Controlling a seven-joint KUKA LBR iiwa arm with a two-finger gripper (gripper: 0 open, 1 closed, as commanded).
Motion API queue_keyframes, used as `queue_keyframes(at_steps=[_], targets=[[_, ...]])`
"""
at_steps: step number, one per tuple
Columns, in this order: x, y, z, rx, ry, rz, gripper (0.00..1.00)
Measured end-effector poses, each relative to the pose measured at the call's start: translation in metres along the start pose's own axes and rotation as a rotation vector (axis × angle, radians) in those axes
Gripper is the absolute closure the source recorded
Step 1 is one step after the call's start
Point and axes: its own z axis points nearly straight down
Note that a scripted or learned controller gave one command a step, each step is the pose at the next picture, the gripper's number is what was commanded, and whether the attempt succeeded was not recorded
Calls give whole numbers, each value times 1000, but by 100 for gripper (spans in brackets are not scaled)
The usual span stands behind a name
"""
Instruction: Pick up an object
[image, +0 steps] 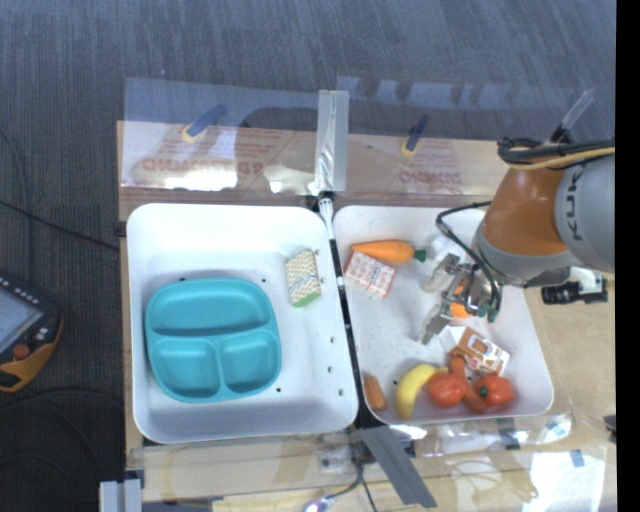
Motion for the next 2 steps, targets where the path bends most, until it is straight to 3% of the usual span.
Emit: queue_keyframes(at_steps=[1,2], targets=[[-2,1,-12,3,-7,-2,100],[-9,37,-27,2,11,145,100]])
